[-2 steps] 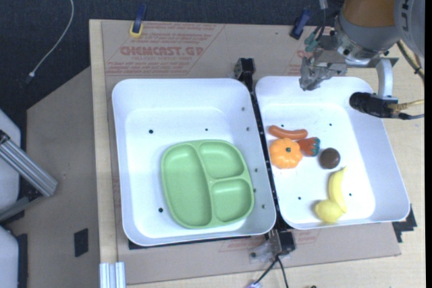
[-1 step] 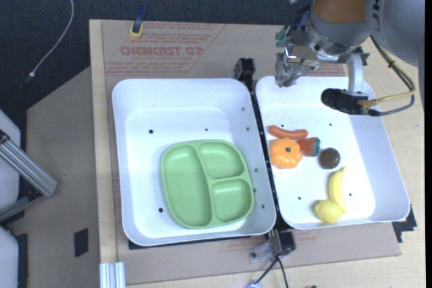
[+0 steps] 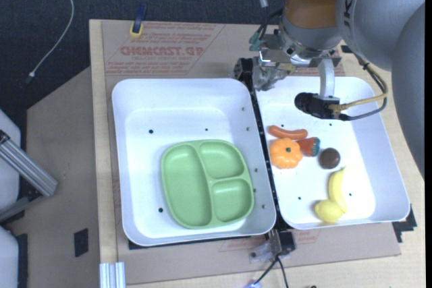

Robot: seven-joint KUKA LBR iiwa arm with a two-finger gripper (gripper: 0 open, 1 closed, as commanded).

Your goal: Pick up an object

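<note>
My gripper (image 3: 268, 77) hung over the right bin's (image 3: 378, 145) far corner; honestly couldn't tell if my fingers were spread or pinched. The orange pumpkin (image 3: 285, 154) and banana (image 3: 337, 189) sat well below me; green plate (image 3: 206, 183) off to the lower left.

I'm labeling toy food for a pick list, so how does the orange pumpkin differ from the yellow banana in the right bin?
The round orange toy pumpkin is squat and ball-like; the long yellow toy banana is curved and slim. The pumpkin has a green stem; the banana is plain yellow. The pumpkin lies near the bin's left wall, the banana nearer the front edge. Both rest loose in the right white bin.
</note>
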